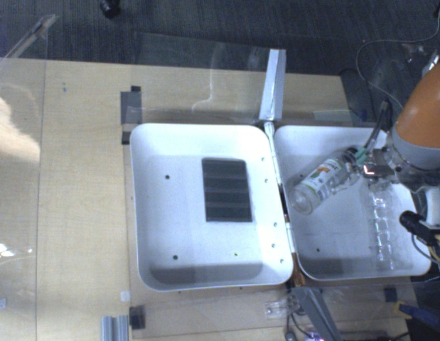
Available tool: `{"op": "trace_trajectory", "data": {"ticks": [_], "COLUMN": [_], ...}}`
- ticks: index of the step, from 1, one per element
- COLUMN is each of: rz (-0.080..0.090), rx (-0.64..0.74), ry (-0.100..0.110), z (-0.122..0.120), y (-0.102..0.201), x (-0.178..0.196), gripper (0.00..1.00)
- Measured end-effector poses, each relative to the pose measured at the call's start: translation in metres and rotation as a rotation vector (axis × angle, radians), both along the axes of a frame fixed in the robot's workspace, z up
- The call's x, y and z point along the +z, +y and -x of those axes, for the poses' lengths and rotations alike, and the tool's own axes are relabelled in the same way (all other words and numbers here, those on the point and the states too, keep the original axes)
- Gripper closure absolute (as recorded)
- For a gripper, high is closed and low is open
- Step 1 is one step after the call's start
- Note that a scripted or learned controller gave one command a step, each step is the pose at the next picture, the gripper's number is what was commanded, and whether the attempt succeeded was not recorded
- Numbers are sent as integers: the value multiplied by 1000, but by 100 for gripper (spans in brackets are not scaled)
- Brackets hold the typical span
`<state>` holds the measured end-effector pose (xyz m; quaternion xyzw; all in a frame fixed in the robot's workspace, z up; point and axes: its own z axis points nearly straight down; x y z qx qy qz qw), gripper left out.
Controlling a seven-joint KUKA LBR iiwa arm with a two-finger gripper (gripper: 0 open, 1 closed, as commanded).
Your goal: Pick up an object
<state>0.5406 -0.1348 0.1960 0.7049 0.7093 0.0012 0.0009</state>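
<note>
Along the bottom edge of the frame, pale wooden bench [77, 226], with the near rims of the left bin [145, 212] and the right bin [333, 261] side by side and nearly touching just right of centre.

In the lower right of the right bin, close to its right wall, a clear, see-through piece [382, 229], standing lengthwise up the frame and hard to make out. Bare white floor to its left, out to the near left corner.

At the middle of the left bin, a dark ridged block [226, 190], lying flat, well apart from all four walls, with white floor all round.

Higher, in the upper half of the right bin, a clear bottle [323, 180] with a white label, lying at a slant: lower left end near the wall shared with the left bin, upper right end right up against the gripper [367, 163]. Impossible to tell whether open, closed, or clamped on the bottle; too blurred and crowded at that spot. Open floor above the bottle, toward the bin's far wall.

At the right edge, the arm's orange band [427, 112], above the gripper.

Farther up, a metal strip [273, 84] rising from the gap between the bins, then dark floor [205, 6] across the top.
</note>
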Motion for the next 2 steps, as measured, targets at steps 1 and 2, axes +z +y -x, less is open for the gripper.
{"op": "trace_trajectory", "data": {"ticks": [1, 2], "rz": [5, 7], "rx": [152, 159], "ry": [-15, -37], "z": [-66, -73], "y": [41, 39], "x": [-60, -62], "gripper": [0, 0]}}
